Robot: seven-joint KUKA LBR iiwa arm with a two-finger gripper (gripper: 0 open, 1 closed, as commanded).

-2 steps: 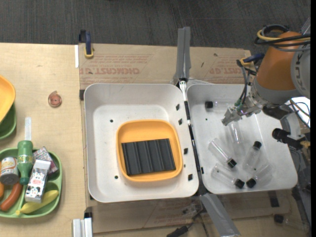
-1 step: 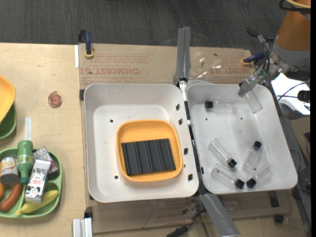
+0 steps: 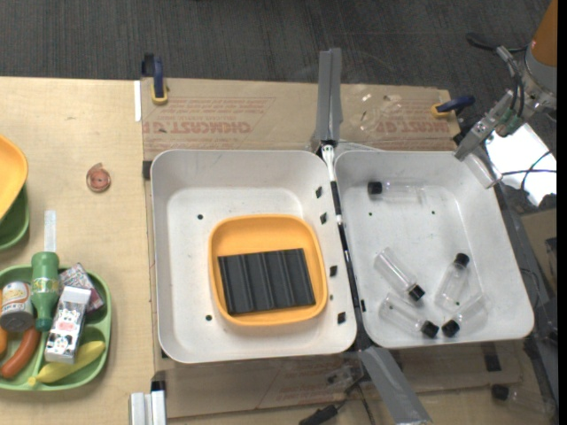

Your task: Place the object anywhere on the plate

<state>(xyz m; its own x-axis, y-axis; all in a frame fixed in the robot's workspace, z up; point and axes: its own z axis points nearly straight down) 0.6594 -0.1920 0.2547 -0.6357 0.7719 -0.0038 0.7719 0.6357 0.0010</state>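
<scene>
Nearest in the right bin lie the vials: clear tubes with black caps, a cluster of four or five low in the bin, most lying flat, some touching. One more vial lies alone near the bin's far left corner. These look to be the objects to move; clear and round, they would likely roll or slip in a pinch.

In the left bin sits the plate, orange, squarish with rounded corners, and on it a dark ribbed slab that covers most of the middle.

Farthest, past the right bin's far right corner, the gripper hangs above the rim with nothing in it; whether it is parted or closed I cannot tell.

The pick seems not yet begun. The next move calls for coming down over one vial, best the lone one, closing across its width, then carrying it over the divider to the plate.
</scene>
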